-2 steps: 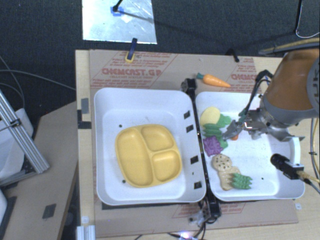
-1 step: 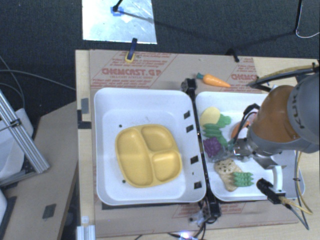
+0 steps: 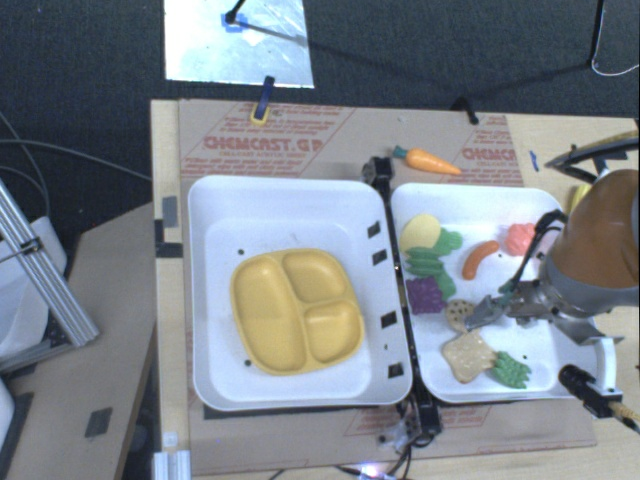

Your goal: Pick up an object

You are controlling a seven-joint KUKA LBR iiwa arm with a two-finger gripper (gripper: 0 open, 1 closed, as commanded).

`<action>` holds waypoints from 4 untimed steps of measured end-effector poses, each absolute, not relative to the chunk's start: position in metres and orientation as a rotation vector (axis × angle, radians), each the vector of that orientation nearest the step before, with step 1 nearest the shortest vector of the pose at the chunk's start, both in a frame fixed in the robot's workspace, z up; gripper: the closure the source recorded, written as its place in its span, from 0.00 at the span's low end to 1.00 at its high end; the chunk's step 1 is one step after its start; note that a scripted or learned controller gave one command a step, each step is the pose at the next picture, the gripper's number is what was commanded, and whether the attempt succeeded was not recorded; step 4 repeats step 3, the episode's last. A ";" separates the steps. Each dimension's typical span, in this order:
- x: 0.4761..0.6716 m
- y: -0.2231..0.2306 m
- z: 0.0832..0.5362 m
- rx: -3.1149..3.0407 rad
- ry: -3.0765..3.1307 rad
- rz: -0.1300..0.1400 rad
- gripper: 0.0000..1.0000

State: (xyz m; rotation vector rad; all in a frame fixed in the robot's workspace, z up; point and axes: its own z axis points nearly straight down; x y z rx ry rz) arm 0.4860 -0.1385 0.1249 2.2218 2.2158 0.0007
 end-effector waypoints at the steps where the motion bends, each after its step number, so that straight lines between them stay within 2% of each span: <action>1: 0.502 -0.045 0.188 2.204 2.234 0.014 0.00; 2: 0.484 -0.101 0.107 2.229 2.219 -0.009 0.00; 3: 0.495 -0.003 0.189 2.203 2.234 0.014 0.00; 4: 0.495 -0.003 0.189 2.203 2.234 0.014 0.00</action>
